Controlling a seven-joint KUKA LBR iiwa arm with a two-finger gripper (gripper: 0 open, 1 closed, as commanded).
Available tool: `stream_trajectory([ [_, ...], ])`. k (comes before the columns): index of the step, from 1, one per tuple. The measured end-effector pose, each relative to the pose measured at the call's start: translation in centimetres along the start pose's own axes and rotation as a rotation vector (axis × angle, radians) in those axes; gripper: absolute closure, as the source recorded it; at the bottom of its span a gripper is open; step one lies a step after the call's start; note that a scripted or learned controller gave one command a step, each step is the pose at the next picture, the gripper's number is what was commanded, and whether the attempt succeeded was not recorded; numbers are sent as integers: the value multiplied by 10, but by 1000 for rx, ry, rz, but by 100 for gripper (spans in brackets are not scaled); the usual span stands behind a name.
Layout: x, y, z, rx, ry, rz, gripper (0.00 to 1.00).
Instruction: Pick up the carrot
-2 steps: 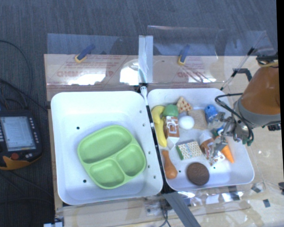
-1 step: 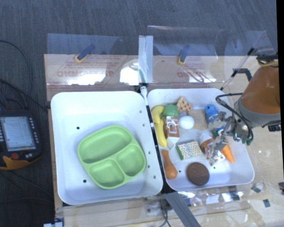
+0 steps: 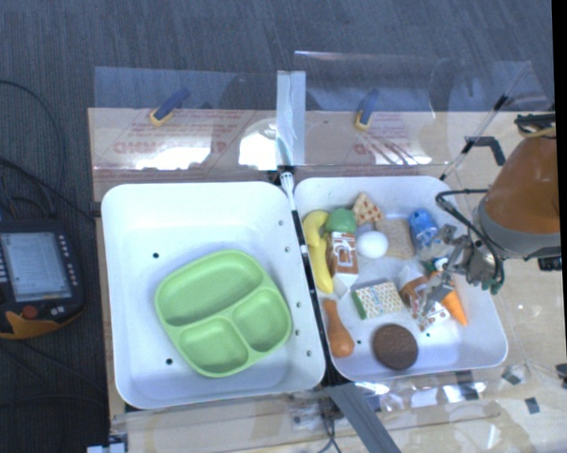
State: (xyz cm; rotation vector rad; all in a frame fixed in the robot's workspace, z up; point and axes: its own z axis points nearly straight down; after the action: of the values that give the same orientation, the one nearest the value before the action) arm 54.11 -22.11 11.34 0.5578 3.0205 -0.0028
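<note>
Camera view: I'm looking down on the two white bins sitting side by side. The left bin [image 3: 126, 275] is carrying a green divided plate [image 3: 223, 311], lying tilted near its middle. The right bin [image 3: 490, 348] is holding the clutter. A banana [image 3: 317, 250] is lying along its left wall, with a green-capped carton [image 3: 341, 242] just beside it and a white ball [image 3: 372, 244] next to that. A waffle-like cracker [image 3: 365, 208] is sitting near the far wall, and a blue item [image 3: 421, 226] is lying to its right. A green-edged sandwich piece [image 3: 376, 298] is resting mid-bin. A brown sausage-shaped piece [image 3: 338, 332] is lying near the left wall toward the near side, and a dark brown cookie [image 3: 396, 345] is sitting near the front wall.

I'm seeing the arm [image 3: 524, 196] coming in from the right, its orange band hanging over the right rim of the right bin. The gripper [image 3: 452, 272] is sitting low inside that bin, over its right part. The carrot [image 3: 454, 307] is lying on the bin floor right by the gripper, just toward the near side of it, orange and pointing toward the front-right corner. Another orange-brown piece [image 3: 416, 287] is sitting just left of the carrot. I'm not making out how wide the tool is standing, so I cannot tell whether it has hold of anything; the carrot is looking like it's resting on the floor.

A teach pendant [image 3: 30, 269] is lying on the carpet at left.
</note>
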Motion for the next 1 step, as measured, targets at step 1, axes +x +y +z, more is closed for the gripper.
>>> stream_trajectory([
  [1,-5,0,1,2,15,11,0],
])
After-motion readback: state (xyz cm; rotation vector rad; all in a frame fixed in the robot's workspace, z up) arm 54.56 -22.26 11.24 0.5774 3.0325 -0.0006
